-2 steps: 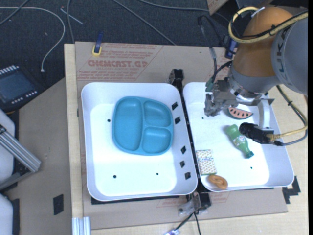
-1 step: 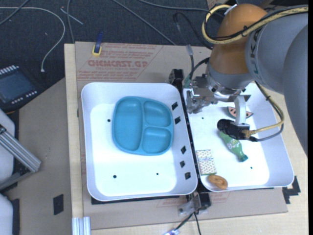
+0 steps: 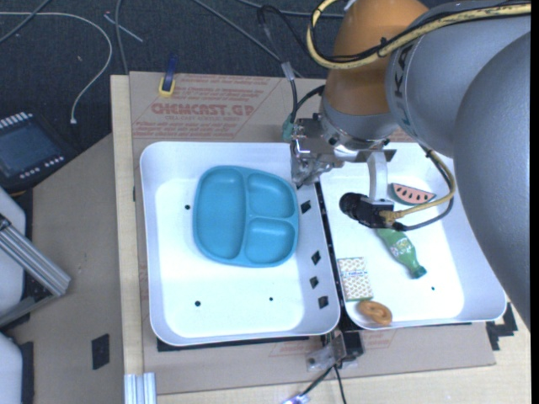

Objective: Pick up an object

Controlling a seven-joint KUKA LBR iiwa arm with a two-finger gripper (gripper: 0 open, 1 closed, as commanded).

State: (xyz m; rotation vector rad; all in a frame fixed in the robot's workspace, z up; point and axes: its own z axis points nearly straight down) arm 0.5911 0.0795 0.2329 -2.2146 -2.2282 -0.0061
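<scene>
A blue divided plate (image 3: pixel 246 215) lies in the left white bin (image 3: pixel 168 259). The right white bin (image 3: pixel 459 268) holds a watermelon slice (image 3: pixel 413 195) at the back, a green bottle (image 3: pixel 402 252) lying on its side in the middle, a small white patterned packet (image 3: pixel 354 277) and a brown doughnut (image 3: pixel 375 312) at the front left corner. My gripper (image 3: pixel 305 168) hangs over the back end of the wall between the two bins, just beside the plate's far right corner. Nothing is seen held in it.
The big grey arm with its orange band covers the upper right of the view and part of the right bin. Printed cardboard lies under the bins. Loose cables and a small screen sit on the dark floor at the left.
</scene>
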